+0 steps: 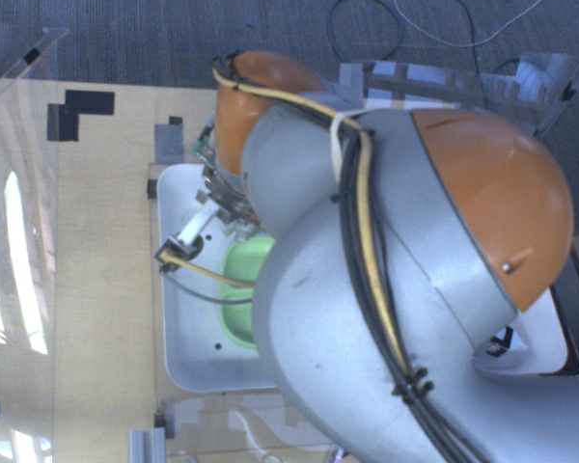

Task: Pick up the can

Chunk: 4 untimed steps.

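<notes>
My grey and orange arm [396, 287] reaches in from the right and covers most of the white bin [170, 297]. Low over the bin's far left part, under the orange wrist band [256, 95], is my gripper [224, 205]; the wrist hides its tips. A pale green rounded thing [241, 270] lies in the bin just below the gripper, half covered by the arm. The arm hides whatever else lies in the bin.
The bin's left wall and near left corner [188, 374] are bare white. A wooden bench top [87, 258] with a black L-shaped mark [77, 112] stretches to the left. Loose cables [434, 22] lie on the dark floor beyond.
</notes>
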Each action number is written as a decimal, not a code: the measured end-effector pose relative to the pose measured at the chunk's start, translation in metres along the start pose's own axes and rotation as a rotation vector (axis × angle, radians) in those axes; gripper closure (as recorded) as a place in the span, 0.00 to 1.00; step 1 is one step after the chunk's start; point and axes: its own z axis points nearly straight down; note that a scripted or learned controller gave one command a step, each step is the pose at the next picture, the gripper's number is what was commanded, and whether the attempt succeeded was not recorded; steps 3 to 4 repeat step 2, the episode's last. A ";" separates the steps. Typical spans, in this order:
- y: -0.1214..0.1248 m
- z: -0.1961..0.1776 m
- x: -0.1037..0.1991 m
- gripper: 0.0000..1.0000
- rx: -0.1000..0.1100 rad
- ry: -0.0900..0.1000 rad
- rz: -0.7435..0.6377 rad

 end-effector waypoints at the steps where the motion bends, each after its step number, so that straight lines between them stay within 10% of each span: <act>1: 0.049 0.030 -0.086 1.00 -0.008 -0.001 0.037; 2: 0.098 0.032 -0.078 1.00 -0.002 -0.004 -0.044; 4: 0.098 0.032 -0.078 1.00 -0.002 -0.004 -0.044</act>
